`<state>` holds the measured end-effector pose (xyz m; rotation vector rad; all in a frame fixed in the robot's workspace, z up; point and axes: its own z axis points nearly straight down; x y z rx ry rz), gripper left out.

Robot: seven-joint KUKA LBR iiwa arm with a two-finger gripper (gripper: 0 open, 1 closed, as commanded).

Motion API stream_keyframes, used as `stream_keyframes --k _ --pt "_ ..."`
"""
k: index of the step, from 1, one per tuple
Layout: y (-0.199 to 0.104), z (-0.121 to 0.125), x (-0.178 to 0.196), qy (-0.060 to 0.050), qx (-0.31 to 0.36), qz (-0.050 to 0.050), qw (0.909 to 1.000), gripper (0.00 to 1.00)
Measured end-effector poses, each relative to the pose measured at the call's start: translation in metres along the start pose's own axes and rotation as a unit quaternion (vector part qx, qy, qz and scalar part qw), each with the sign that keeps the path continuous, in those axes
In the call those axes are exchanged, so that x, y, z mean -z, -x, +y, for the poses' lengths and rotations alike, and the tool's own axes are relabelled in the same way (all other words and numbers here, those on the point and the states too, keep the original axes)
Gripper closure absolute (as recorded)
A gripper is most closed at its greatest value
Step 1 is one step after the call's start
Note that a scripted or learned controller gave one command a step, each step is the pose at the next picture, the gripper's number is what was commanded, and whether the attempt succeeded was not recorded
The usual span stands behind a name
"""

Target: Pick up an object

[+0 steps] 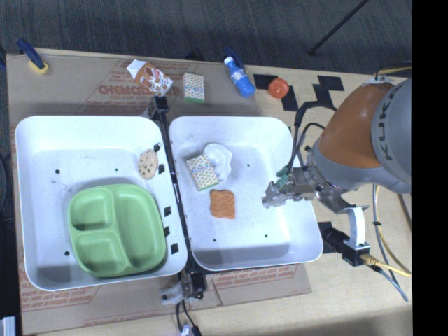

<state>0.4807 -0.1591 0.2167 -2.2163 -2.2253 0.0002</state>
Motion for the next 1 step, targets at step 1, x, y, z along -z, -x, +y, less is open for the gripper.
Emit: stream_keyframes --k 1 --pt "-0.0159 -0.0035 0.0212 0.001 0.001 0.0 1.0 1.0"
